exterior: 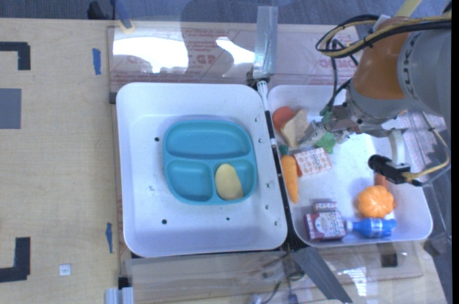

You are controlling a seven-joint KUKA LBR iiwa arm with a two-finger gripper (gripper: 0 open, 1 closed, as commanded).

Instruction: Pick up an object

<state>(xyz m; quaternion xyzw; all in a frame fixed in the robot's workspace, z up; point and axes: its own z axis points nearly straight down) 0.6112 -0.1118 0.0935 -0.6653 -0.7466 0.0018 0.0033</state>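
Grey arm (423, 73) comes in from the right over the right bin (423, 224); orange band sits above the wrist. Gripper (326, 125) is down at the far-left part of that bin, in the clutter there. Cannot tell how wide it stands or whether it has anything: the tips are lost against the items under them.

Closest candidates to the gripper:
- green piece (326, 143), just at the tips on the near side
- tan wedge (294, 127), just left of the tips
- red ball (284, 114), farther left, against the bin's left wall
- white carton (313, 161), near and slightly left of the tips, lying flat, tilted a little

Others in the same bin, all nearer the front edge:
- carrot (290, 179), along the left wall, long axis running far-to-near
- red box (326, 224), near-left
- blue bottle (373, 227), lying on its side, long axis left-right
- orange fruit (376, 201), just above the bottle, well apart from the gripper

Left bin (136, 152) holds a blue tray (193, 145) with a yellow potato (229, 182) in its near-right compartment; well away from the gripper.

My read: target is the green piece or the wedge, since they lie right at the tips. Key relation is that they sit tight together with the carton, so a closing grip could catch an edge of a neighbour or slip off. No lift evident yet.
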